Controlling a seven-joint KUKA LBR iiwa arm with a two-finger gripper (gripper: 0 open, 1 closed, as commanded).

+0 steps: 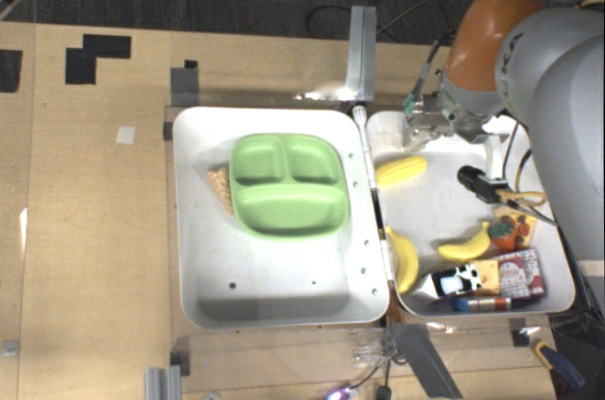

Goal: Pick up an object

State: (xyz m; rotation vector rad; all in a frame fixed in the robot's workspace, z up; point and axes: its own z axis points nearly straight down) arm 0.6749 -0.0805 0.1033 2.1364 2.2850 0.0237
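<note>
My gripper hangs over the far left corner of the right bin, under the arm's orange band. Just in front of it and slightly left lies a short yellow piece, apart from the gripper. Nearer the front lie a banana against the bin's left wall and a second banana in the middle. A small printed box, a black-and-white toy, a red-and-blue marker and a small orange toy crowd the front right corner.
The left bin holds a green divided plate with a tan waffle-like piece poking out at its left edge. A metal post stands behind the ridge between the bins.
</note>
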